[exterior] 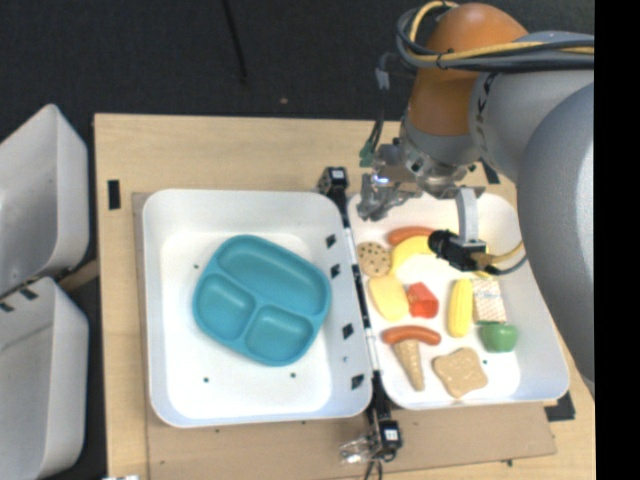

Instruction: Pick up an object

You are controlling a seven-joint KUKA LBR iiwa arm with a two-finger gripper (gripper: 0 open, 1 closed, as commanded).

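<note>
Camera view showed the toy foods, among them a cookie (374,258) and a sausage (408,235), crowded in the right bin (535,363). Hand (378,200) hung above that bin's far-left corner, holding nothing visible; whether it was spread or closed I could not tell. Judged step: approach. Next, a descent onto one piece, minding the near rim. The left bin (170,368) held a blue plate (262,299).

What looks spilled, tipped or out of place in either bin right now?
Nothing stands out. The blue plate lies flat in the left bin; the toy food, such as the cookie and the toast, sits loosely inside the right bin.
</note>
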